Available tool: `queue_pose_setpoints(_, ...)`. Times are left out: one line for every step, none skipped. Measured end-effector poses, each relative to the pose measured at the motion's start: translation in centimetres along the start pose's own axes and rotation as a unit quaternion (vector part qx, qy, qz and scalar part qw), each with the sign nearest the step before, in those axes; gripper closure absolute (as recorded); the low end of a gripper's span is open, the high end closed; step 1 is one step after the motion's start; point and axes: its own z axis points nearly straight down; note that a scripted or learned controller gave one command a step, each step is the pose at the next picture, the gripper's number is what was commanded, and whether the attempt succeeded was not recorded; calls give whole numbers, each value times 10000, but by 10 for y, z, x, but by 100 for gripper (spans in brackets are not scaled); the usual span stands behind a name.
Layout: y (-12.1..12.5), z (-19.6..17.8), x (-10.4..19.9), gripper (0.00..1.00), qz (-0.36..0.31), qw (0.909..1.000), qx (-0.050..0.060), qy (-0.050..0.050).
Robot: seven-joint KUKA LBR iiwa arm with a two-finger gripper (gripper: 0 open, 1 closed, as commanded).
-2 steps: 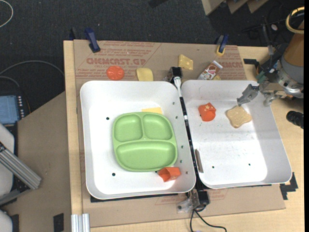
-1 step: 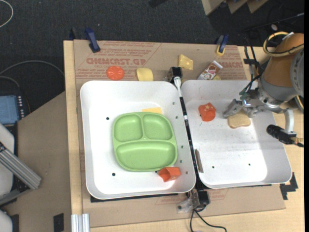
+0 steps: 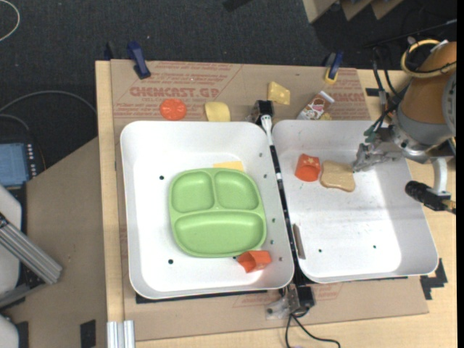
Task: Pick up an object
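Reaching in over the right bin (image 3: 406, 256), the gripper (image 3: 365, 156) hangs low just right of the tan bread slice (image 3: 338, 177), probably lining up a grasp on it. Whether it is spread or pressed together I cannot tell; nothing shows between its tips. The bread slice lies flat on the bin floor, touching or nearly touching the red cup (image 3: 308, 167) on its left. Farther left of the bread slice, the other bin (image 3: 138, 216) bears a green divided plate (image 3: 216, 212).
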Motion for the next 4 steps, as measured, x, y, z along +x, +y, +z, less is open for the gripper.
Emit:
queue_pose_setpoints(0, 1, 0, 0, 3, 10000, 5, 0)
queue_pose_setpoints(-26, 10, 62, 0, -14, 10000, 8, 7)
queue_pose_setpoints(-117, 9, -4, 0, 42, 10000, 11, 2)
queue_pose_setpoints(-88, 9, 65, 0, -18, 10000, -19, -10)
